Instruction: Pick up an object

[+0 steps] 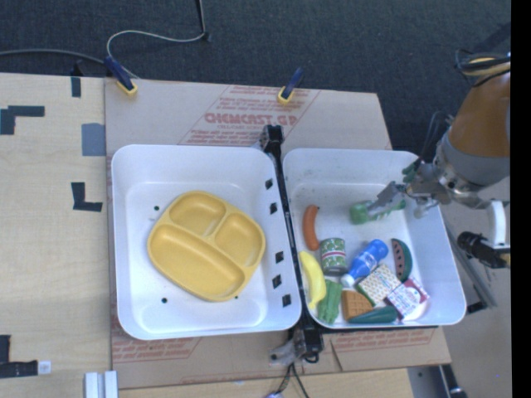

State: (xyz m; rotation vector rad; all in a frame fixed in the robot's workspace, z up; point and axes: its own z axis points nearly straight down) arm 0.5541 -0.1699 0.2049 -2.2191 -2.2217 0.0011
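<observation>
the arm (485,131) reaches in from the right over the right bin (431,301), which holds the clutter, and the step in hand looks like the grasp itself. the gripper (383,206) sits low over a small green object (362,213) near the bin's back wall, fingers part spread and touching it, though a true pinch cannot be confirmed. next it must close firmly, then lift straight up.
</observation>
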